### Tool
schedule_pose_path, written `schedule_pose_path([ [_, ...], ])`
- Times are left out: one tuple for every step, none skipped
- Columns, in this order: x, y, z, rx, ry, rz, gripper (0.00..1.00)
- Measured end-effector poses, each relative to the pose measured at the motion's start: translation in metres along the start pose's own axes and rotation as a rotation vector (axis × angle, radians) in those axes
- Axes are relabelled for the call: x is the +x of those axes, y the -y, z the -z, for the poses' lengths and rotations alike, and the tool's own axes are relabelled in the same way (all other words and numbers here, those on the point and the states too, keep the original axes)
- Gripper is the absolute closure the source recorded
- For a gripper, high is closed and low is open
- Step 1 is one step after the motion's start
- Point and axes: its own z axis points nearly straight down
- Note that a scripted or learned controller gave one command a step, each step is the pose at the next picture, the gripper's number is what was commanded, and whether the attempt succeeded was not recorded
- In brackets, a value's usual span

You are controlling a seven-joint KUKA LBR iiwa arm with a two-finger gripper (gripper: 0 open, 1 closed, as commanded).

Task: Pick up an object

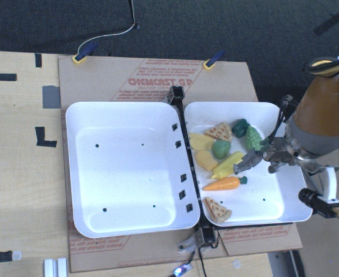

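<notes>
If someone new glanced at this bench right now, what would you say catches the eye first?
Probably the cluster of bright toy food in the right bin: an orange carrot near the middle, a green pepper above it, and a pizza slice at the near edge. Next, the arm's gripper reaching in from the right, low over that pile. The left bin beside it is a plain white contrast.
</notes>
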Motion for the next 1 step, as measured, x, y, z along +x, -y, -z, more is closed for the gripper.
schedule_pose_path([
  [0.0325,-0.0253,-0.1453,0.009,-0.003,0.002,0.00],
])
